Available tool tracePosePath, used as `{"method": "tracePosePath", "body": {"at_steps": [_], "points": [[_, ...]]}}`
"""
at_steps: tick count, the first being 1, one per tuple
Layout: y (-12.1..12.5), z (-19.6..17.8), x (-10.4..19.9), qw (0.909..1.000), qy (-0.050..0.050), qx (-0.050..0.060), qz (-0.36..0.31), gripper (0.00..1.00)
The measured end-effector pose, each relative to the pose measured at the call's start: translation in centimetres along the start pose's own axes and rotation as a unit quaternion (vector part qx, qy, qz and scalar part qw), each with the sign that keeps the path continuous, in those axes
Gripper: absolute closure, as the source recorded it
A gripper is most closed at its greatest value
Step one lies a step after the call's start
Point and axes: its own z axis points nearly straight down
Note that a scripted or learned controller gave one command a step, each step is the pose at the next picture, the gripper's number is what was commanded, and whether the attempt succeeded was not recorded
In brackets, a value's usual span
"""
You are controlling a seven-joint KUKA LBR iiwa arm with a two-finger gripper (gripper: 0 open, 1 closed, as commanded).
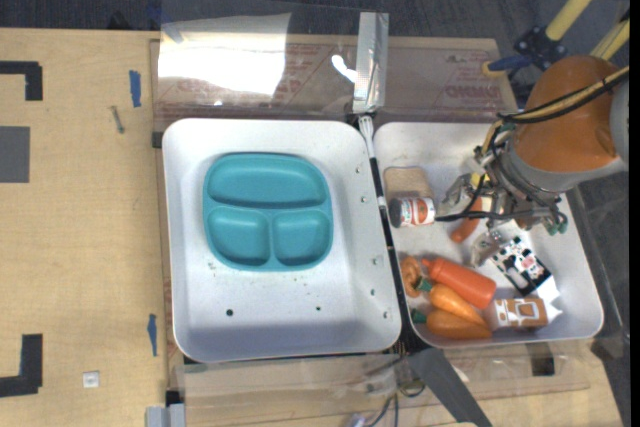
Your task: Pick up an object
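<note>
Nearest: small white-and-brown carton (522, 313) and orange plastic carrots (455, 287), right bin (583, 315) near end. My gripper (497, 215) sits just beyond; grip state, cannot tell. Risk: crowded pieces touching, one could get nudged or slip.

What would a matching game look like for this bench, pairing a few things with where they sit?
Things:
1. teal divided plate
2. orange carrots
3. small red-and-white bottle
4. gripper

Places:
A. near front of the right bin
B. above the right bin's middle
C. in the left bin
D. by the right bin's left wall, lying on its side

Pairs: 1-C, 2-A, 3-D, 4-B
</note>
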Motion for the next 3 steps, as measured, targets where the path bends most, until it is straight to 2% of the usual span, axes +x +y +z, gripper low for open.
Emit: {"method": "tracePosePath", "body": {"at_steps": [1,2,3], "points": [[2.4,0.0,-2.6,1.0000,-0.001,0.002,0.002,0.00],[-0.6,-0.1,3.5,0.9949,0.001,0.001,0.101,0.00],[1.6,0.0,-2.0,0.9972,0.000,-0.001,0.075,0.00]]}}
